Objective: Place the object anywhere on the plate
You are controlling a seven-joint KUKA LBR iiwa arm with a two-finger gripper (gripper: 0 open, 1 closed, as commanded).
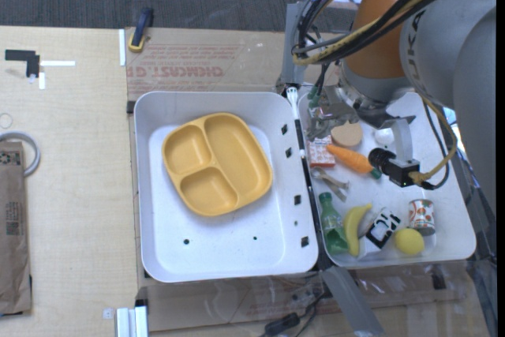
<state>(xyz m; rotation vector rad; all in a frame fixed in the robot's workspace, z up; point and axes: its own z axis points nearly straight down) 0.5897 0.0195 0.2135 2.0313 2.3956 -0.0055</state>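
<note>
A yellow plate (217, 162) with three compartments lies in the left bin (158, 249), and nothing lies on it. My gripper (319, 121) hangs low over the far left corner of the right bin (451, 193), just past the divider. Right below it lie a small red and white box (319, 154), a tan round disc (347, 135) and an orange carrot (351, 159). Whether the gripper touches any of them cannot be told from this view.
Nearer the front of the right bin lie a green bottle (331, 226), a banana (356, 226), a black and white piece (381, 229), a lemon (409, 241) and a small can (420, 215). A brown bag (12, 225) rests on the bench at far left.
</note>
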